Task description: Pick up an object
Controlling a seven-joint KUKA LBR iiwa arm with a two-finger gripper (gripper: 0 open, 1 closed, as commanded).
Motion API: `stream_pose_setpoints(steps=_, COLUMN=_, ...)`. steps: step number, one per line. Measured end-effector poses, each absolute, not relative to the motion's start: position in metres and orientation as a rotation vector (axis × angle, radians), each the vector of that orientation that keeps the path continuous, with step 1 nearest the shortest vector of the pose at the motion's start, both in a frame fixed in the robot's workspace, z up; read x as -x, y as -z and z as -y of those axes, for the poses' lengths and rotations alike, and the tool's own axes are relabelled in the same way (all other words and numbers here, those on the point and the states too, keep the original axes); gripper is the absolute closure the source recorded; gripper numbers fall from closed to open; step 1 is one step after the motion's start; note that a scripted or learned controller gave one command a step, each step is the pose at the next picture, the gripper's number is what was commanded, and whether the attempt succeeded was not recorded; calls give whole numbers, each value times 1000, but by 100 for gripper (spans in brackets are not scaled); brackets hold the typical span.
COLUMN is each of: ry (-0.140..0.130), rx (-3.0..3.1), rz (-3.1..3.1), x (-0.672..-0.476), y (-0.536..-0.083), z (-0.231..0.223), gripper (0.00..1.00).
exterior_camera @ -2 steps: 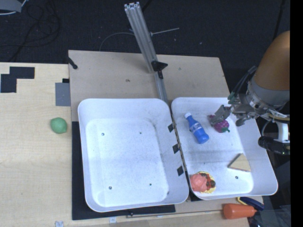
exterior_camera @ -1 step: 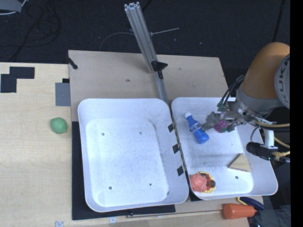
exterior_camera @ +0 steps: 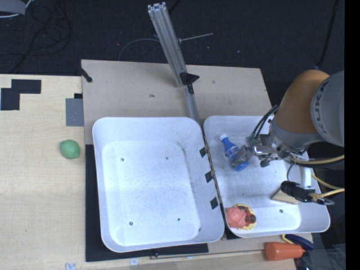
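Here, blue bottle (exterior_camera: 231, 152) in right bin (exterior_camera: 264, 218), no legible label, end effector (exterior_camera: 254, 152) beside it

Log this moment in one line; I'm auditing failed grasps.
gripper: at small blue plastic bottle, right white bin | grasp: unconfirmed | red-yellow crumpled object: untouched

Two white bins on a pale wooden bench, with a grey and orange robot arm.
Beside the pincer (exterior_camera: 251, 152) lies a blue bottle (exterior_camera: 232, 151). Below it sits a red and yellow lump (exterior_camera: 241, 216). Far left, a green ball (exterior_camera: 70, 149).
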State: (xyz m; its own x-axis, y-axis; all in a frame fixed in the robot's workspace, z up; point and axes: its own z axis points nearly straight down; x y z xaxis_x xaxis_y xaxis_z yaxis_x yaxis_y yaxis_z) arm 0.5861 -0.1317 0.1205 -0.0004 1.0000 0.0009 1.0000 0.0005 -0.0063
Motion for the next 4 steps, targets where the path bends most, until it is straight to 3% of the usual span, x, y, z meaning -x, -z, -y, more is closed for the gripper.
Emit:
stream_pose_setpoints(steps=1, ry=-1, rx=2220, rz=2222, x=-586, y=-90, z=131, gripper=0)
stream_pose_setpoints(steps=2, ry=2, rx=2225, rz=2221, x=-587, y=-102, z=132, gripper=100)
stream_pose_setpoints(steps=3, ry=4, rx=2224, rz=2224, x=-597, y=-159, z=131, gripper=100)
stream_pose_setpoints(steps=4, ry=3, rx=2224, rz=2222, x=-594, y=-201, z=132, gripper=100)
